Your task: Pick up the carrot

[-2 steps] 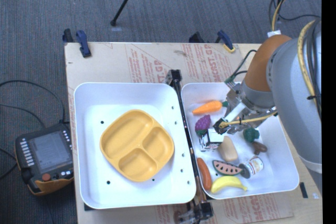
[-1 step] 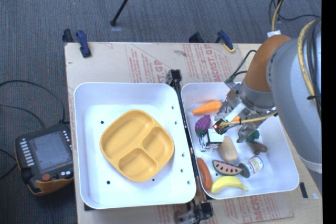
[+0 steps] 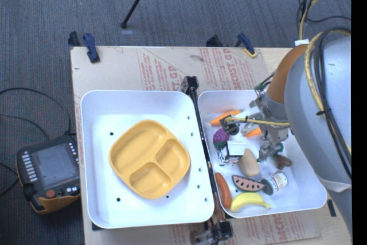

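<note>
- Carrot point(image 3: 225, 117): you will find it in the right bin point(image 3: 312, 195), toward the far left part of that bin, lying roughly crosswise. A second small orange piece point(image 3: 253, 132) lies just to its right, partly hidden by the arm's hardware; you cannot tell whether it belongs to the same carrot.
- End effector point(image 3: 268, 149): it sits over the middle of the right bin, to the right of and nearer than the carrot. You cannot tell from this angle whether it is spread or pressed together, and nothing is seen pinched in it.
- Purple grape bunch point(image 3: 220, 137): just near of the carrot, by the bin's left wall.
- White box point(image 3: 234, 150): immediately right of the grapes.
- Tan potato-like piece point(image 3: 248, 163): near the bin's centre.
- Watermelon slice point(image 3: 250, 183), small can point(image 3: 278, 181), banana point(image 3: 250, 200) and red sausage point(image 3: 223, 189): all along the near side of the right bin.
- Arm point(image 3: 321, 106): grey with an orange band, entering from the right and covering the bin's right side.
- Left bin point(image 3: 94, 198): holds a yellow divided plate point(image 3: 149, 158).
- Table point(image 3: 137, 69): both bins rest on it; blue clamps point(image 3: 90, 46) grip its far edge.
- Pendant point(image 3: 49, 172): on the floor, left of the table.
</note>
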Robot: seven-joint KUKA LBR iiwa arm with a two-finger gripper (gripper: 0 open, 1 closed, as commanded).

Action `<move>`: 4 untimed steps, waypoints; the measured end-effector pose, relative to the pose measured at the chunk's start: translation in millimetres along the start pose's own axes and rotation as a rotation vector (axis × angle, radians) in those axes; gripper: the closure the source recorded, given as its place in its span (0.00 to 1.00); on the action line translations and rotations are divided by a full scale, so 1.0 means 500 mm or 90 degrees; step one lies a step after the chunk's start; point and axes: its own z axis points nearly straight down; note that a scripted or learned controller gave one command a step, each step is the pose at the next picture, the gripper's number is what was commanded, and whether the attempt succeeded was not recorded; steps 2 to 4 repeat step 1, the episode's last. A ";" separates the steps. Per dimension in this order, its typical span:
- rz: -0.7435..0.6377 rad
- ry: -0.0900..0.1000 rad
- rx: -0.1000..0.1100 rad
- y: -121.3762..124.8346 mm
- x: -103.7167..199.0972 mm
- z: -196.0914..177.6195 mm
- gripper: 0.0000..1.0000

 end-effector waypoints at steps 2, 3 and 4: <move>-0.007 -0.005 0.004 -0.003 -0.001 -0.018 1.00; -0.007 -0.005 0.004 -0.003 -0.001 -0.018 1.00; -0.007 -0.005 0.004 -0.003 -0.001 -0.018 1.00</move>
